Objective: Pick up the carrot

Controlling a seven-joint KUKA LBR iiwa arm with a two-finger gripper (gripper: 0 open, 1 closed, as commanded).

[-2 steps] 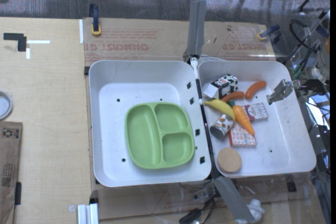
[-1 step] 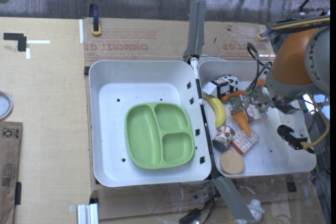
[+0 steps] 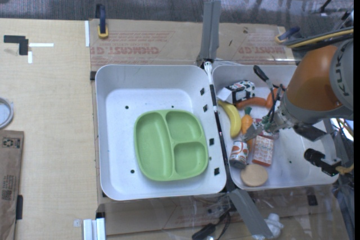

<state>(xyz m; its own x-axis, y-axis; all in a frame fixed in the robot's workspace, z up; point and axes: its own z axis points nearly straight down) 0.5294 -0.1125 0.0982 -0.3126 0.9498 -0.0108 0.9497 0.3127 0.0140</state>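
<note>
White plastic forms 2 shallow bins sitting side by side on a pale wooden bench, viewed from above at a slant. At 9 o'clock from the frame's centre, the left bin holds a green divided plate with 3 compartments, lying flat near the bin's middle. At 3 o'clock, the right bin holds a cluster of small items crowded against its left wall. A yellow banana lies lengthwise beside that wall. Just beside the banana, at its 3 o'clock, sits the carrot, a short orange piece with a green top, standing roughly upright in the picture. At 12 o'clock from the carrot lie a long orange-red item and a small black-and-white carton. At 6 o'clock from the carrot are a small can with a red and white label, a flat red packet, and a round tan disc. The grey arm with its orange band reaches in from 3 o'clock, and its gripper hangs low just beside the carrot, at the carrot's 3 o'clock. Whether the fingers are spread or closed cannot be told, and nothing is visibly held between them. Brown printed cardboard lies beyond the bins at 12 o'clock.
</note>
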